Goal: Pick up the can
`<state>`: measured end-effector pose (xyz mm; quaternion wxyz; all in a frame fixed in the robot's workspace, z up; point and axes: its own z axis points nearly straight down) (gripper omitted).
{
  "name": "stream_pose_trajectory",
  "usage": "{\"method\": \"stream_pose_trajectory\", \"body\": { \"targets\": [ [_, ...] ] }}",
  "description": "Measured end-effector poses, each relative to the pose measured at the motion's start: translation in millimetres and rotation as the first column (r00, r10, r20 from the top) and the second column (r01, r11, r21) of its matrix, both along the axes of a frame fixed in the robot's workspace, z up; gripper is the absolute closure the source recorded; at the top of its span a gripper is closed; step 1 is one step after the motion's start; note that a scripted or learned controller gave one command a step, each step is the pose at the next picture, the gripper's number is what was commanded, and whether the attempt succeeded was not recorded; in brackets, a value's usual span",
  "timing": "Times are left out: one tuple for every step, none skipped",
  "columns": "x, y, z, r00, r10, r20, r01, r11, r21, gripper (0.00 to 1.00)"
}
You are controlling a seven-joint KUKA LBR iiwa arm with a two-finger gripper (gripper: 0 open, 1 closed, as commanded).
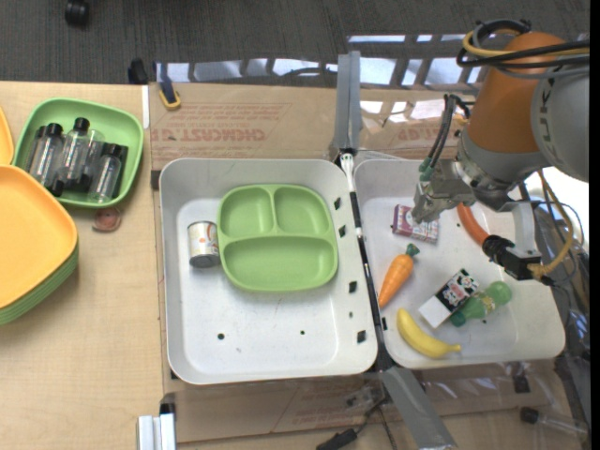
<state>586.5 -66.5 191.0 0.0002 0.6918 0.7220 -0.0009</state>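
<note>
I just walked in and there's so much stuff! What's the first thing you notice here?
The big orange and grey robot arm at the right, with its gripper down over a small packet in the right bin. Then the green divided plate in the left bin, with the little can lying beside it.

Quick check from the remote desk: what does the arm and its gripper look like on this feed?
The arm is grey with a broad orange band above the wrist. Yellow and black cables loop over its top and hang down its side. The gripper is a dark grey metal piece.
</note>
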Motion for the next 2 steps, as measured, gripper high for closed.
{"method": "stream_pose_trajectory", "body": {
  "targets": [
    [-14.0, -28.9, -22.2, 0.992, 0.123, -0.002, -0.123, 0.992, 0.001, 1.0],
    [6.3, 16.8, 23.3, 1.0, -0.01, -0.001, 0.01, 1.0, 0.0, 1.0]
  ]
}}
